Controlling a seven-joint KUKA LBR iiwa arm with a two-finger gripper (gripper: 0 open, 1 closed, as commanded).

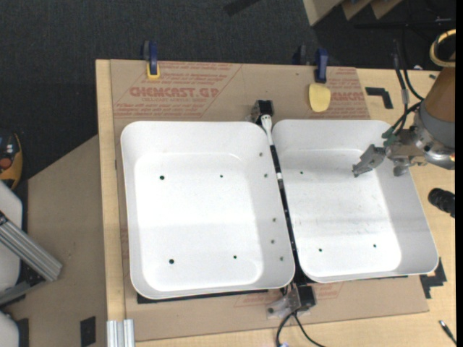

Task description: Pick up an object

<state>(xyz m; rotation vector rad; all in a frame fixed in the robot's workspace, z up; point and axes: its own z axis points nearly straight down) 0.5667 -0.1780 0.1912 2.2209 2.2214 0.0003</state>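
No loose object lies in either bin. Claw [376, 157] hangs over the right bin [405, 262], toward its 2 o'clock corner, grey fingers slanting to 8 o'clock; whether they are spread or pressed together I cannot tell, and nothing shows between them. Right bin: shallow, white, smooth, rounded corners, small dark dots on its floor. Left bin [137, 194], at 9 o'clock of it: same make, four dots, glossy. The rims touch along a dark strip. Surface [116, 121]: tan board, red printing at 12 o'clock. Yellow rounded piece [319, 97] on the board beyond the right bin. Two blue clamps [150, 50] on the far edge.
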